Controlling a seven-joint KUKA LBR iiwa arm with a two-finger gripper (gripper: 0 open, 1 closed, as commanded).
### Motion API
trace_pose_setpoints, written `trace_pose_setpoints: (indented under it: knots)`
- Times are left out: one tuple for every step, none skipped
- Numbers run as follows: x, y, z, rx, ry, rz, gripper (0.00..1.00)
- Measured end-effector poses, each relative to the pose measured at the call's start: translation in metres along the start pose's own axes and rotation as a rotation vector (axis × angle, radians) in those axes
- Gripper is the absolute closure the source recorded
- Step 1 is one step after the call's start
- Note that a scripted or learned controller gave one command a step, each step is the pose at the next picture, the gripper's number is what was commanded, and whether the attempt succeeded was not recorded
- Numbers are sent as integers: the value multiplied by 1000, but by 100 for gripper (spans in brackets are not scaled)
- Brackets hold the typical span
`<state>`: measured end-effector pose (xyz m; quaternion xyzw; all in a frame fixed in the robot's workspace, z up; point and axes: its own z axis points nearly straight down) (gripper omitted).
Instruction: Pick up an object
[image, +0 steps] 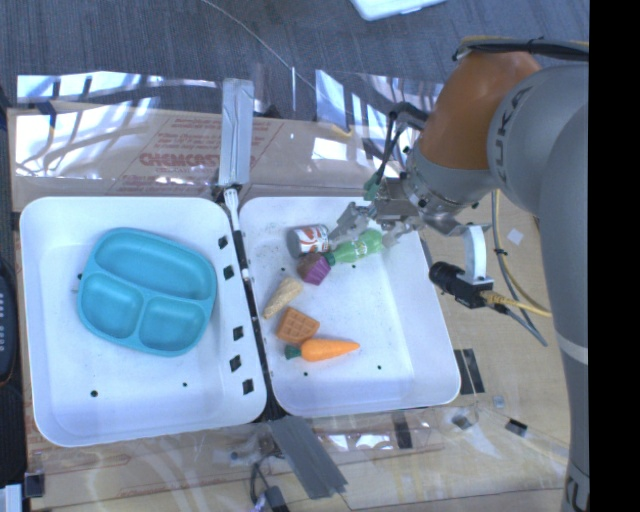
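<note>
My end effector (352, 222) is low in the right bin (420, 330), fingers apart, w/ the green toy veg (356, 247) just under. I should drop straight, squeeze its middle, not bump the purple toy (316, 268).

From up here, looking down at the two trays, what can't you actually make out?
- Gripper, camera view: the arm's wrist covers it, so whether it grips anything is unclear.
- Green toy: partly under the gripper; its kind is hard to tell.
- Small can: label too small to read.
- Arm: cut off by the picture's upper edge.
- Cardboard print behind the bins: blurred by glare.
</note>
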<state>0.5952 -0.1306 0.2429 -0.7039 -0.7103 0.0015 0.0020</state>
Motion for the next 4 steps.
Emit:
trace_pose_setpoints:
  knots:
    - [11,40,99,8,0,0,0]
    - [5,24,152,1,-1,-1,0]
    - [5,24,142,3,0,-4,100]
    - [44,12,23,-13,-1,0,100]
